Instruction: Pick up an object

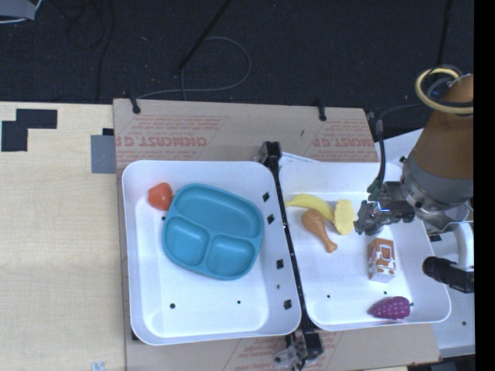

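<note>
A grey arm's gripper (pixel 370 216) hangs low over the right bin (pixel 340 315), just right of a yellow piece (pixel 343 216), banana (pixel 309 202) and drumstick (pixel 320 229); whether it is open or closed, I cannot tell. This looks like the approach step: nothing appears held. Next, it should settle over one item and close.

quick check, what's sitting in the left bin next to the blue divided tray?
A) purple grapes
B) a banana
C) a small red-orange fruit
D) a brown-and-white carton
C: the small red-orange fruit lies in the left bin at the upper-left edge of the blue divided tray; the grapes, banana and carton are all in the right bin.
</note>
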Robot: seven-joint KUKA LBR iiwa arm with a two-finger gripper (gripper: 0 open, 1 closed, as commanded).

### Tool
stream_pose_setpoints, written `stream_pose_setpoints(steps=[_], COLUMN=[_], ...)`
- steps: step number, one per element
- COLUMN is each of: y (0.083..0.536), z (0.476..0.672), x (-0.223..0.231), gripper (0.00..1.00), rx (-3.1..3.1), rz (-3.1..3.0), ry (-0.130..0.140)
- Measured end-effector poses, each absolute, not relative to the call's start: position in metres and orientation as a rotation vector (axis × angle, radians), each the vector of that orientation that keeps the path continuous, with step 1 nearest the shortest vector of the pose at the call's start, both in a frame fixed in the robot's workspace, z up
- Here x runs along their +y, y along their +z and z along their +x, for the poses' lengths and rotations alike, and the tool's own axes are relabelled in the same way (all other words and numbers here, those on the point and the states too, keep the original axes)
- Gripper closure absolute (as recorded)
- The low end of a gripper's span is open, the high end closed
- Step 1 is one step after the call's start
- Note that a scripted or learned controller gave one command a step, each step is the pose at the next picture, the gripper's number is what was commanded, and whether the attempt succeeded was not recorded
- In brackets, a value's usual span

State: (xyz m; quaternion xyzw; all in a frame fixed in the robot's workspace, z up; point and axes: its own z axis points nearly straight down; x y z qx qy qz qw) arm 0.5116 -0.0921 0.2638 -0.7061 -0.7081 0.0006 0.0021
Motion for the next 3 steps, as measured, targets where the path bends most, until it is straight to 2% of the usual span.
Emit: stream_pose_setpoints(steps=[1,2,3], y=[0.259,0.240,0.244], z=[0.522,0.524,0.530], x=[-0.046,0.007,0.061], gripper=[1.00,1.00,1.00], rx=[-2.223,-2.221,-2.224], rz=[-2.215,-2.213,-2.213], ry=[0.002,0.005,0.002])
